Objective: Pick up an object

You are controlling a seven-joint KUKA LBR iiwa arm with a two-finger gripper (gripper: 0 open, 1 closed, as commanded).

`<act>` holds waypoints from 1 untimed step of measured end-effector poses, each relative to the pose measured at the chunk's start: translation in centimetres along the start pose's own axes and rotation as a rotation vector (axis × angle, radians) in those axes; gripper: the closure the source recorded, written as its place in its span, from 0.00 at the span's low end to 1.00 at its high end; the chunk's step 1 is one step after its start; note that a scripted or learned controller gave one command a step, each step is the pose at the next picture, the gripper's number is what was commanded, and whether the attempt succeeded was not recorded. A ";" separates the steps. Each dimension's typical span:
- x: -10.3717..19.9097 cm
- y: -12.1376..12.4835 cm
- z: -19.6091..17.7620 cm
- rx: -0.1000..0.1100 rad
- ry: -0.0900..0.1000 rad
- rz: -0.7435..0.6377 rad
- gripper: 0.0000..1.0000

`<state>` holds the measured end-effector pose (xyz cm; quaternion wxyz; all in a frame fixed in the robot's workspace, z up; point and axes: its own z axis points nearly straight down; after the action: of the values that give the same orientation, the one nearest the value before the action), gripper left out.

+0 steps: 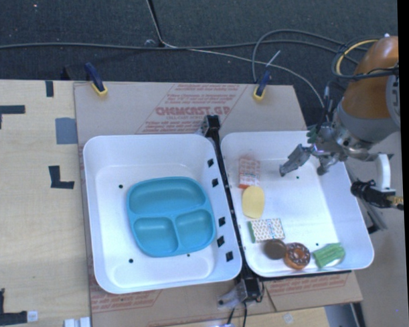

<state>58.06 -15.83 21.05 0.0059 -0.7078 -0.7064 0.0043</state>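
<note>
My gripper (306,165) hangs over the upper part of the right bin (340,208), open, with nothing between its fingers. To its left in that bin lie a pinkish packet (248,170) and, below it, a yellow oval piece (253,201). Further toward the front are a white patterned packet (268,229), a dark brown round piece (274,249), a sprinkled donut (297,256) and a green object (329,254). The gripper touches none of them.
The left bin (105,196) holds a blue divided tray (171,215). A black divider (222,192) with clips runs between the two bins. Cables trail across the dark floor behind the bench, and two clamps (96,81) pin the cardboard sheet.
</note>
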 end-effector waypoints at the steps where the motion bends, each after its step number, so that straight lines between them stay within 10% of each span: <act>1: 0.0 0.3 -0.7 -0.013 -0.002 -0.003 0.00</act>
<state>58.36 -15.80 21.78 0.0006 -0.7066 -0.7076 0.0006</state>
